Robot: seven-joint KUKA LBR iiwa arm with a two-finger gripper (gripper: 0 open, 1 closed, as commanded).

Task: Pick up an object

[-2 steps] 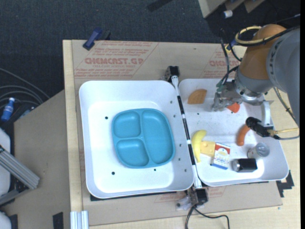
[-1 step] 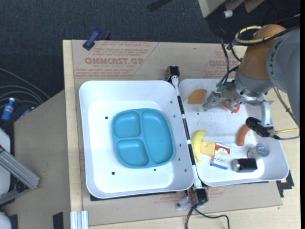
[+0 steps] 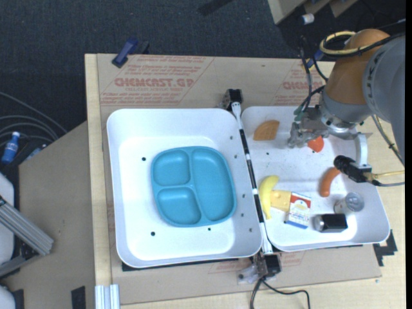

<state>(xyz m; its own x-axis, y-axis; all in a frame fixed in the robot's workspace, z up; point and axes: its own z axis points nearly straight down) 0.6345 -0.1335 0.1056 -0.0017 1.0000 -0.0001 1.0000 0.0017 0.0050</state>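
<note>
Hovering end effector (image 3: 301, 136), beside orange piece (image 3: 315, 144)

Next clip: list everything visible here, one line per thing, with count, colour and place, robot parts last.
Left bin: 1, white, left half of bench.
Right bin: 1, white, right half of bench.
Divided plate: 1, blue, centre of left bin.
Bread-like piece: 1, tan-orange, right bin, far left corner.
Banana: 1, yellow, right bin, against left wall.
Small box: 1, white, red and blue, beside banana.
Sausage: 1, orange-red, right bin, middle.
Round piece: 1, red-orange, by the gripper.
Black block: 1, right bin, near edge.
Grey disc: 1, right bin, right side.
Gripper: 1, grey, over right bin's far side.
</note>
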